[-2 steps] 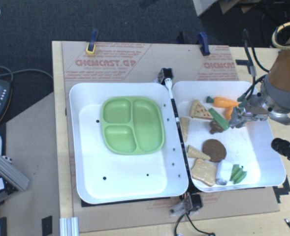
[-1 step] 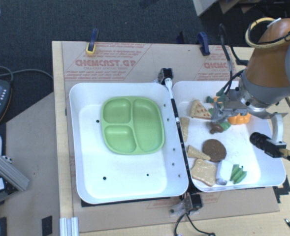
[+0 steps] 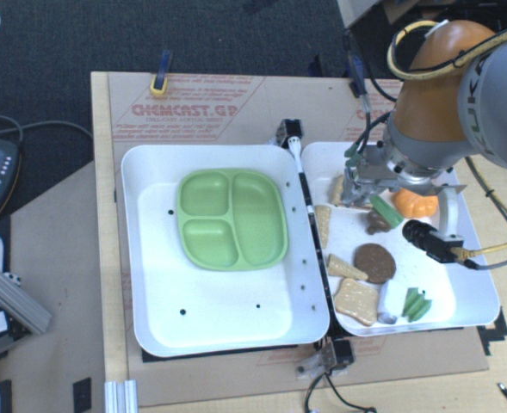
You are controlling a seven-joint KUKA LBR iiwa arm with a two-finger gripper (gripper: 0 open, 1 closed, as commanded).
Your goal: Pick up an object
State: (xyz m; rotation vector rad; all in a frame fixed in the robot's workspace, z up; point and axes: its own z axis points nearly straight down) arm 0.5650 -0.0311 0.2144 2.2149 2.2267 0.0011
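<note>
In the right bin (image 3: 472, 295), just below the gripper (image 3: 356, 188) — finger state not discernible — green wedge (image 3: 387, 211) beside an orange piece (image 3: 415, 203): probably light, rigid, slick plastic — best pinched across its narrow sides.

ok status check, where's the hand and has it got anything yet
Hand low over the right bin, upper left part. Nothing seen held. Toy food close by: brown round piece, orange piece, crackers. Green tray sits in left bin.
</note>
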